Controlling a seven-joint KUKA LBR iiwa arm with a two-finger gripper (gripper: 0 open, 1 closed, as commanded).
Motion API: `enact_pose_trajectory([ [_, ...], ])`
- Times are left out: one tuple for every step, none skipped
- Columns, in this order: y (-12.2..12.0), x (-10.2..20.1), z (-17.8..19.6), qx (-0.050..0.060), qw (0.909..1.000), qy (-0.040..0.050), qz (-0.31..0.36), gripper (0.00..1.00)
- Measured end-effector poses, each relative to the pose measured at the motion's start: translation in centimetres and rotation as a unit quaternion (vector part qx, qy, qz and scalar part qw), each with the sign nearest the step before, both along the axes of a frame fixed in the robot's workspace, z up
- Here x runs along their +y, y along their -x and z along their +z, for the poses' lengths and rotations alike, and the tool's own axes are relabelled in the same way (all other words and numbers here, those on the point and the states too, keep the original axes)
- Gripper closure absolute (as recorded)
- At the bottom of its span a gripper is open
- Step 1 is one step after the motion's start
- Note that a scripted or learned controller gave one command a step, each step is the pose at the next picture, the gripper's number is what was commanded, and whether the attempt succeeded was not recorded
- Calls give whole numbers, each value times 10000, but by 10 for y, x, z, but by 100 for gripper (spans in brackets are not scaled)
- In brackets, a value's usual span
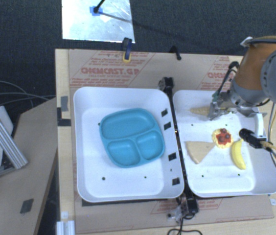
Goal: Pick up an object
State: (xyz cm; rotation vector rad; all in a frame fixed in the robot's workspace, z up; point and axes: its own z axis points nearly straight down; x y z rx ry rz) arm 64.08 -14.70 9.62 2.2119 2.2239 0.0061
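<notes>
Hovering my hand [215,110] low in the right bin [260,180] — by a pale wedge [199,111]; grip state I cannot tell.

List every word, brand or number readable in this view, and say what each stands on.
"CHEMCAST GP": red print on the brown paper-faced sheet under the two white bins, above the left bin.
More red print at the sheet's upper right corner and along its front edge: too blurred to read.

Arm [270,67] cut off at right edge
</notes>
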Motion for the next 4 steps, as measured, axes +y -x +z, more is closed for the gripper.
enact_pose_trajectory([
  [1, 134, 93, -1, 10000, -15, 24, 100],
  [34, 207, 184, 4, 10000, -15, 19, 100],
  [60, 258, 221, 12, 10000, -17, 17, 100],
  [80, 283, 324, -9, 10000, -19, 10, 100],
])
